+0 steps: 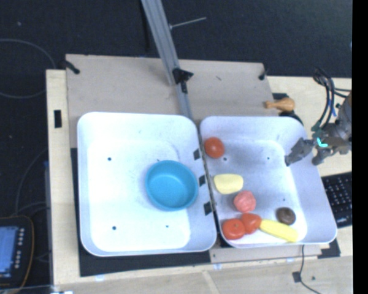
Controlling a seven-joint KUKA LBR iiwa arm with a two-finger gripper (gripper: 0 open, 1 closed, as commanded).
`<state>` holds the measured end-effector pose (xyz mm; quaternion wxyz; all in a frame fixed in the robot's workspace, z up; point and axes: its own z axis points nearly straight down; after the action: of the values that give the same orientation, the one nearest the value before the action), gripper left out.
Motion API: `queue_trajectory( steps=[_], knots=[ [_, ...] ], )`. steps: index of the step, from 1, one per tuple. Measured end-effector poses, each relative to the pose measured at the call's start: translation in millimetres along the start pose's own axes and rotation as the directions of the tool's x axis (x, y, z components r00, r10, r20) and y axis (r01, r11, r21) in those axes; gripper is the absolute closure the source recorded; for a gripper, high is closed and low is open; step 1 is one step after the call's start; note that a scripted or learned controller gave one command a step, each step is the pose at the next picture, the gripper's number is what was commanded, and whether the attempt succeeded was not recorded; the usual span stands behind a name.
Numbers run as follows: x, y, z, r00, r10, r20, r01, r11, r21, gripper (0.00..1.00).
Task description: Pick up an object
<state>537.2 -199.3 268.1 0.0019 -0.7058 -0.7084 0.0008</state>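
Gripper [308,153] at right bin's [306,182] far-right edge, fingers apart, nothing betw them. Tomato [214,147], banana [278,229] etc in right bin; blue bowl [171,185] in left bin [110,188].

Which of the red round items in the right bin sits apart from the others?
The red ball at the bin's top-left corner, alone. The other two reds touch each other at the bottom edge.

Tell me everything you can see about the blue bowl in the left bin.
The round blue bowl, plastic by its look, stands upright with its opening facing up, and nothing shows inside it. It sits on the floor of the left shallow white bin, toward that bin's right side and a little below its middle, close to the wall shared with the other bin. Only the bin floor touches it.
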Motion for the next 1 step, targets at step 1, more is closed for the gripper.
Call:
queue_trajectory(
  steps=[1],
  knots=[
    [-0.2, 0.9, -2.9, 1.000, 0.000, 0.001, 0.000, 1.000, -0.006, 0.00]
  ],
)
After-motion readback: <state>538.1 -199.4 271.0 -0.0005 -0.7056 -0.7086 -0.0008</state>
